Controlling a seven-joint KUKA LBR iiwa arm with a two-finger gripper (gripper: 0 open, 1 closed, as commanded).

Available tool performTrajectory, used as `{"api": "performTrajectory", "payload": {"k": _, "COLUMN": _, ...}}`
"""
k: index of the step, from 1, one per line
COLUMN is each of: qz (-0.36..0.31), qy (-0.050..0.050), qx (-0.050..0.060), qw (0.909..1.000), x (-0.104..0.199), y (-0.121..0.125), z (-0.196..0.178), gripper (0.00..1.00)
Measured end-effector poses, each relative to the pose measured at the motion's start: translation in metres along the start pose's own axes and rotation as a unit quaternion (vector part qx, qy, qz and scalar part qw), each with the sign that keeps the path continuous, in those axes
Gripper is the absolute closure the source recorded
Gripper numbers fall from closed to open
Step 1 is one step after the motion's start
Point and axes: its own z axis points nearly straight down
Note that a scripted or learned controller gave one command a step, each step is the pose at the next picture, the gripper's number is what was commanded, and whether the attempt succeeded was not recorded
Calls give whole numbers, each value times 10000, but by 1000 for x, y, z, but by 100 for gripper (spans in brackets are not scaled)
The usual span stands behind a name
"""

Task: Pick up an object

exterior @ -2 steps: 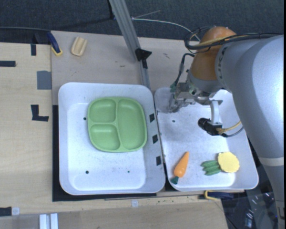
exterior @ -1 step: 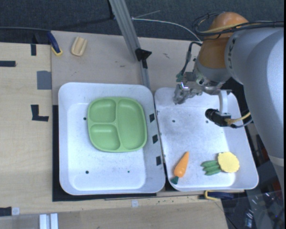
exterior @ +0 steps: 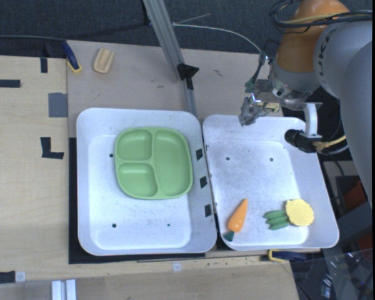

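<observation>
In the right bin (exterior: pixel 262 161) an orange carrot (exterior: pixel 238 215) lies near the front left corner. A yellow piece with a green stem (exterior: pixel 292 214) sits to its right, near the front edge. My gripper (exterior: pixel 250 114) hangs over the bin's back edge, far from both items, with nothing visible between its fingers. The grey arm with its orange band (exterior: pixel 312 27) comes in from the upper right.
The left bin (exterior: pixel 94 186) holds a green divided plate (exterior: pixel 154 162). A metal pole (exterior: pixel 169 39) slants across the back of the bench. A small tan block (exterior: pixel 103 60) and a blue-yellow item (exterior: pixel 71 57) lie on the bench behind the left bin.
</observation>
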Motion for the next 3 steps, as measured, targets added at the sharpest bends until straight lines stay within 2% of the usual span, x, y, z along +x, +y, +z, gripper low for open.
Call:
{"api": "performTrajectory", "payload": {"k": 1, "qz": -3, "qy": 3, "qx": -3, "qw": 10000, "x": 0, "y": 1, "z": -54, "gripper": 100}}
{"api": "performTrajectory", "payload": {"k": 2, "qz": -16, "qy": 9, "qx": 29, "qw": 10000, "x": 41, "y": -21, "z": -55, "gripper": 100}}
{"api": "performTrajectory", "payload": {"k": 3, "qz": -25, "qy": 11, "qx": 37, "qw": 10000, "x": 94, "y": -44, "z": -55, "gripper": 100}}
